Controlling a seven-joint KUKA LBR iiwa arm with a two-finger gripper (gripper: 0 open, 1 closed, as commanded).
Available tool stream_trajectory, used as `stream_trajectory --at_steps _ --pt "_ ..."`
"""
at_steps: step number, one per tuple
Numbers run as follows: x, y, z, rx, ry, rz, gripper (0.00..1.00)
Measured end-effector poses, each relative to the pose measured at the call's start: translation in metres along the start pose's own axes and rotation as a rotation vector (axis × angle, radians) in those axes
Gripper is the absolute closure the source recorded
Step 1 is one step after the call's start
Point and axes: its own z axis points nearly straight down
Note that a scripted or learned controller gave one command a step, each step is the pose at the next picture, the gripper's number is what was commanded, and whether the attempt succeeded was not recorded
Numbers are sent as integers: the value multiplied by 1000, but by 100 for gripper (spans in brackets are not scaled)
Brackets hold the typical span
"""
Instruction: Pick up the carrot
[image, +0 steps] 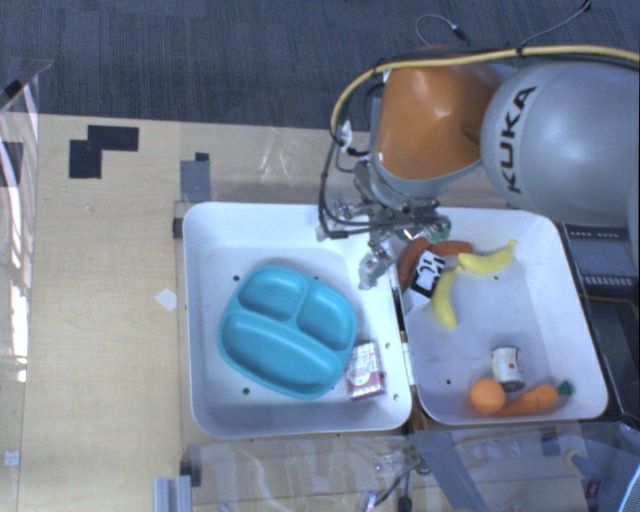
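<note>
**Carrot sitting in the right bin's near corner, arm parked up by the divider**

So the carrot is lying flat in the near right corner of the right bin. Its long axis runs roughly left-right with a slight tilt, green stem end pointing right toward the bin wall, orange body tapering left. It's touching a round orange fruit on its left, and a small white can stands just behind them.

The gripper hangs over the rims where the two bins meet, well apart from the carrot. Can't tell how it's set from this angle.

Further back, a curved yellow banana looks smooth and glossy. The left bin has a blue plastic divided tray and a small packet beside it.
</note>
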Motion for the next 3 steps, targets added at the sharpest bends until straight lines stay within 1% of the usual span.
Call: stream_trajectory --at_steps 1,2,3 --pt "-45 7 68 5 -8 -109 0" --pt "-48 7 55 5 -20 -105 100" --pt "-64 34 80 4 -10 135 100"
